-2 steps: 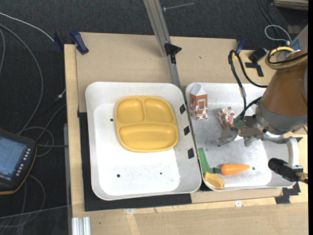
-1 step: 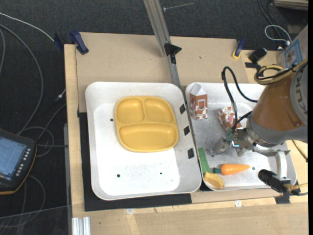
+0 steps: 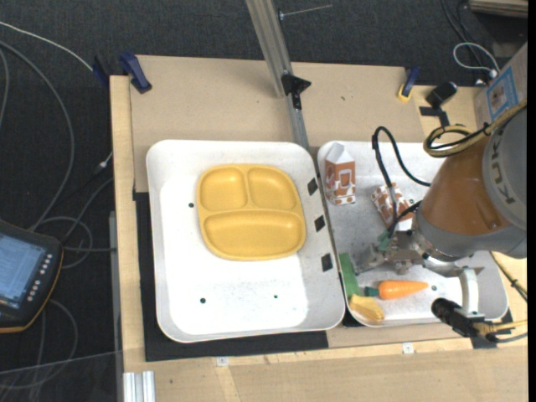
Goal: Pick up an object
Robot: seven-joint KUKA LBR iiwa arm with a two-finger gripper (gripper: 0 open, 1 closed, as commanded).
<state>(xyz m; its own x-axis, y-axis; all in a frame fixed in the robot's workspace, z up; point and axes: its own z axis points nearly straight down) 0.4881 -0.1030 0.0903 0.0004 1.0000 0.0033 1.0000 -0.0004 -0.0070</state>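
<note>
Wooden bench (image 3: 226, 82), two white bins; in the right bin (image 3: 360, 224) the carrot (image 3: 402, 289) lies lengthwise left-right, just below the gripper (image 3: 387, 254); finger state indeterminable.

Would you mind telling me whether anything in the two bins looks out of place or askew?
Nothing stands out. The yellow divided plate lies flat in the left bin; the small carton stands upright, and the toy carrot lies in the right bin.
</note>
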